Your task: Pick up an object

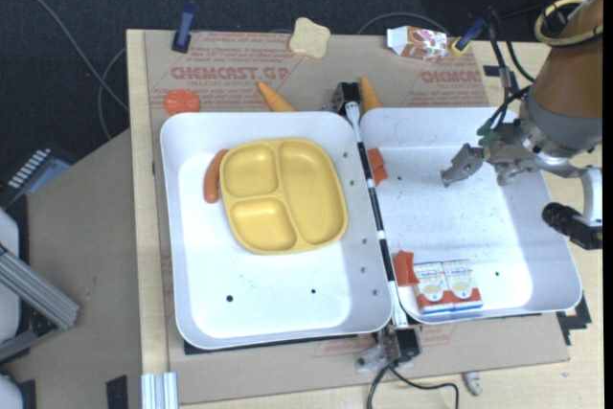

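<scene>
Hovering over the right white bin (536, 206), the grey two-finger pincer (460, 168) grips nothing; jaw state unclear. Nearest candidate: flat rectangular carton (445, 285), below-left, long axis crosswise.

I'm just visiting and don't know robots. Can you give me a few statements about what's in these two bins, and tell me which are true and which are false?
1. The yellow divided tray lies in the left bin. True.
2. A hot dog lies inside a tray compartment. False: it lies beside the tray's left edge.
3. The small carton lies in the right bin. True.
4. The gripper hangs over the left bin. False: over the right bin.
</scene>
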